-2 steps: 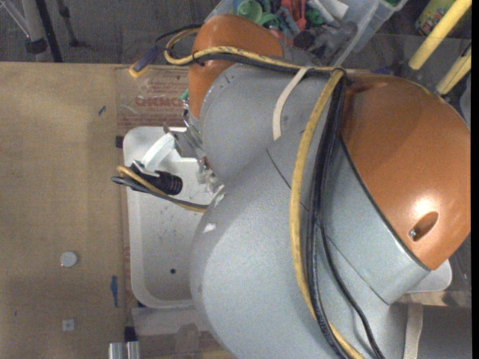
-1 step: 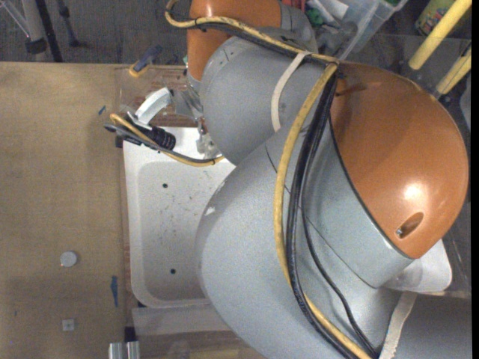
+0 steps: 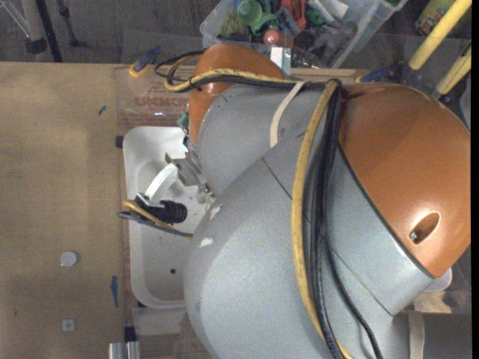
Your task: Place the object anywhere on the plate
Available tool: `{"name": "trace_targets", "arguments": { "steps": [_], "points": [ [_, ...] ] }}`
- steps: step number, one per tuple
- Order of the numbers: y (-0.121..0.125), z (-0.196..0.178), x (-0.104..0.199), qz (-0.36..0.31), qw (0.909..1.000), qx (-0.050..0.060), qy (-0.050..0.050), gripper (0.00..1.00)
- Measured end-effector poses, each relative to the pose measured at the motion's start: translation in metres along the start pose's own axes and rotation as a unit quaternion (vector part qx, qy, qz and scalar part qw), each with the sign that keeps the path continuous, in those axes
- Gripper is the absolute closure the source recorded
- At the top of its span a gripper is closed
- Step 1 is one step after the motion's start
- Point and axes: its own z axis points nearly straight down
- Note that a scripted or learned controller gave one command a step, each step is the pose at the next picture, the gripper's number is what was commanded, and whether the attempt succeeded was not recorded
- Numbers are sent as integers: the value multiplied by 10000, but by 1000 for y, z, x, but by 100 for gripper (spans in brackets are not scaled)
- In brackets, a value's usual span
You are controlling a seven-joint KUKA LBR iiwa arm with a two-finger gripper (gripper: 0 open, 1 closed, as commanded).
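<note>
My grey arm [image 3: 299,223] with its orange band [image 3: 404,178] covers most of the camera view and hides much of the bins. At its left end the gripper [image 3: 187,172] hangs low over the left white bin [image 3: 142,268]. A white curved piece [image 3: 160,181] juts out beside it. Just below that, a black plug with yellow cable [image 3: 159,212] sticks out over the bin floor. The arm hides whatever lies under the gripper.
Bare wooden bench [image 3: 60,140] spreads to the left, with a small grey disc [image 3: 68,259] on it. A clear tub of colourful toys [image 3: 299,10] stands behind the bins. A yellow pole [image 3: 445,22] slants at the top right.
</note>
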Motion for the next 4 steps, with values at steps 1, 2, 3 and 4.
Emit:
{"name": "trace_targets", "arguments": {
  "steps": [1,2,3,4],
  "points": [
    [26,-40,48,-618,9981,-7,13,100],
    [42,-80,73,617,9981,-10,44,100],
    [9,-86,16,-742,9972,-2,3,100],
    [-34,54,-61,-659,9978,9,-5,100]
  ]
}}
